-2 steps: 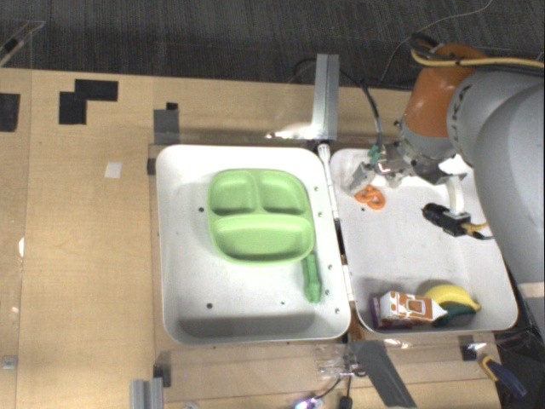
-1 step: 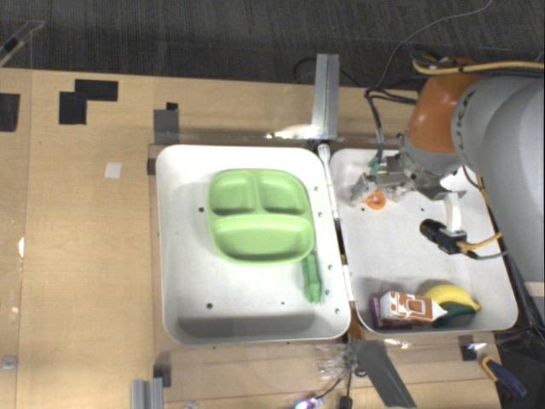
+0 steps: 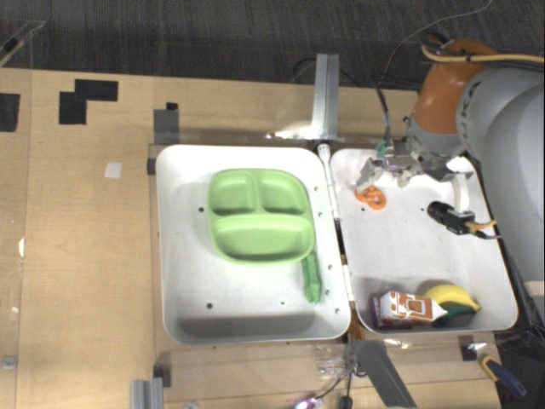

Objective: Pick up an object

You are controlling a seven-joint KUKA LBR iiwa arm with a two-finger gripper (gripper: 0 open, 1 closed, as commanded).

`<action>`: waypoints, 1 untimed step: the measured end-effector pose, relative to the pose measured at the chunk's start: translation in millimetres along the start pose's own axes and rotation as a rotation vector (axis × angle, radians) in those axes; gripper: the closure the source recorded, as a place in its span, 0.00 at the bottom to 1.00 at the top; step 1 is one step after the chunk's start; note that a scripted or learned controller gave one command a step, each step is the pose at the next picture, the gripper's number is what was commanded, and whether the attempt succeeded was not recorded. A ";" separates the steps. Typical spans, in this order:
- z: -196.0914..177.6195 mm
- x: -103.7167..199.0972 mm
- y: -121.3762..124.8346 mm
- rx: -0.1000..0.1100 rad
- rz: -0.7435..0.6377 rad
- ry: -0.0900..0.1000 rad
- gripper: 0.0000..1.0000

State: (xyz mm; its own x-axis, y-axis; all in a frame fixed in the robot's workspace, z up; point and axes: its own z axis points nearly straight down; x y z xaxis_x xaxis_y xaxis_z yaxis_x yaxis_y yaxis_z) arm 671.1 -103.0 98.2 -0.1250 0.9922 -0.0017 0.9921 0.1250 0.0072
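The arm (image 3: pixel 507 122) reaches in from the right, its orange band (image 3: pixel 443 92) above the far right corner of the right bin (image 3: pixel 409 254). The gripper (image 3: pixel 375 175) hangs over that bin's far left corner, close to the wall between the two bins. Whether it is open or closed cannot be told from this slant, and nothing can be seen held in it. Just below the gripper in the view lies a small orange piece (image 3: pixel 371 198) on the bin floor; whether the two touch is unclear. At the near edge of the same bin, well apart from the gripper, a brown and white carton (image 3: pixel 404 309) lies on its side. A banana (image 3: pixel 451 296) is just beside it on the right, resting over a dark thing (image 3: pixel 461 315) too hidden to make out. The middle of this bin is bare white floor. The left bin (image 3: pixel 183 254) holds a green plate (image 3: pixel 255 216) with three compartments, set near the bin's middle. A green stick (image 3: pixel 312 279) lies just beside the plate's near right corner, along the bin's right wall. Both bins sit side by side on the wooden surface (image 3: pixel 77 228).
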 end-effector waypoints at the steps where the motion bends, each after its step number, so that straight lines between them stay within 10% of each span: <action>1: 8.9 10.7 -18.7 -0.005 0.089 -0.001 0.00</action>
State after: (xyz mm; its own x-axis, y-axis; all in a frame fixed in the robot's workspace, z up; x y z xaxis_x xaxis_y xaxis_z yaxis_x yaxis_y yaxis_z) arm 651.3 -94.8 89.2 -0.0360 0.9993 -0.0018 0.9993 0.0361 0.0119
